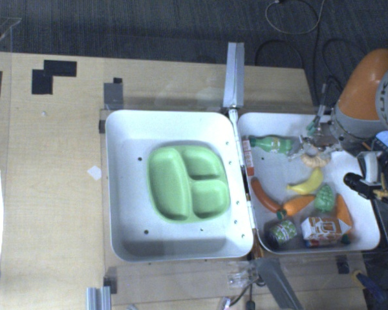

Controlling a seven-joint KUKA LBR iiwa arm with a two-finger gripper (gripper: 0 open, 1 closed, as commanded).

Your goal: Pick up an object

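Over the right bin's [372, 241] back edge the gripper [318, 141] hovers just above a tan lumpy food toy [312, 161], beside the green bottle [271, 144]; honestly can't tell its state; banana [308, 184] sits just below.

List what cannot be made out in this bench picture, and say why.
1. Claw, camera view: too small and cluttered to tell whether it is open or shut.
2. Carton: its print is too small to read.
3. Arm: cut off by the right edge.
4. Pale object under the claw: too blurred to identify.
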